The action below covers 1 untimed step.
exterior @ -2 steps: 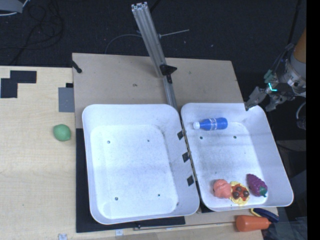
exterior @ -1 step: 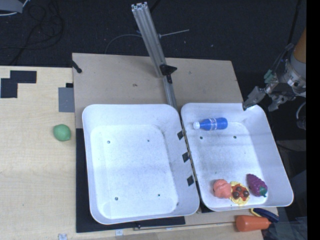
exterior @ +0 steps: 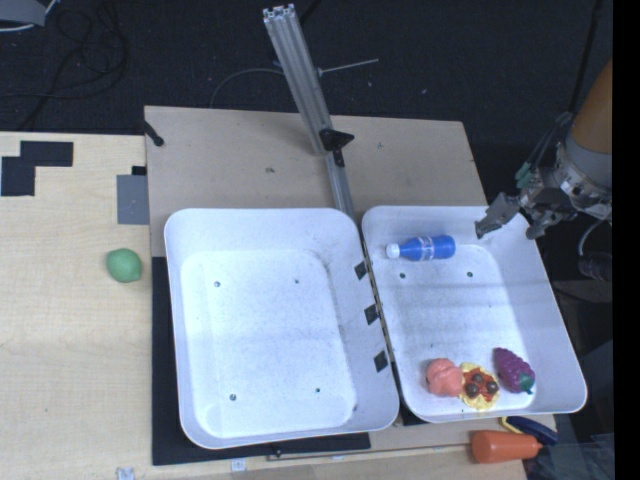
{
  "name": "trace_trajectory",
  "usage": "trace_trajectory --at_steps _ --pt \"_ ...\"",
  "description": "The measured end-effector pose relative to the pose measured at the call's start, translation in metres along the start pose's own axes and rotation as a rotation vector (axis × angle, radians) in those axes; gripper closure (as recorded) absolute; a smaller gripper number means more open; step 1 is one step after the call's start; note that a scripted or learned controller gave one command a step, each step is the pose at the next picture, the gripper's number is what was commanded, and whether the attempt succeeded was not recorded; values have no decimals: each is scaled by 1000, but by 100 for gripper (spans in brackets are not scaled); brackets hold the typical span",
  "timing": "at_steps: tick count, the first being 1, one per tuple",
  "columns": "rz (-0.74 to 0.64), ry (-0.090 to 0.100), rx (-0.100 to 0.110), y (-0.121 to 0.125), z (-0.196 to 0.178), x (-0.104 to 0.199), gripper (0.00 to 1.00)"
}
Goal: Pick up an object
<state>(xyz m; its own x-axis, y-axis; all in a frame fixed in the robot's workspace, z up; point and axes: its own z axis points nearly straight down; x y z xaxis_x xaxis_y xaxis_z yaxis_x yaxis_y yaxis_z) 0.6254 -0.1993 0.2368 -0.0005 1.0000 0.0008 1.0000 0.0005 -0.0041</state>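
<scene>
In the right bin [exterior: 520,298] a blue bottle with a white cap [exterior: 423,248] lies on its side near the far wall. At the bin's near edge sit a pink-orange fruit [exterior: 443,376], a small yellow and red toy [exterior: 479,387] and a purple grape bunch [exterior: 512,369], close together. My gripper [exterior: 512,220] hangs over the bin's far right corner, to the right of the bottle, with its two dark fingers spread open and nothing between them.
The left bin [exterior: 180,268] stands beside the right one. A green ball [exterior: 124,265] rests on the wooden bench to the left. An orange carrot-like toy [exterior: 503,446] lies outside the right bin's near edge. A metal rail [exterior: 305,78] slants up behind the bins.
</scene>
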Motion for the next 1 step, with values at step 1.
trace_trajectory --at_steps 1 --pt "0 0 1 6 60 -4 0"
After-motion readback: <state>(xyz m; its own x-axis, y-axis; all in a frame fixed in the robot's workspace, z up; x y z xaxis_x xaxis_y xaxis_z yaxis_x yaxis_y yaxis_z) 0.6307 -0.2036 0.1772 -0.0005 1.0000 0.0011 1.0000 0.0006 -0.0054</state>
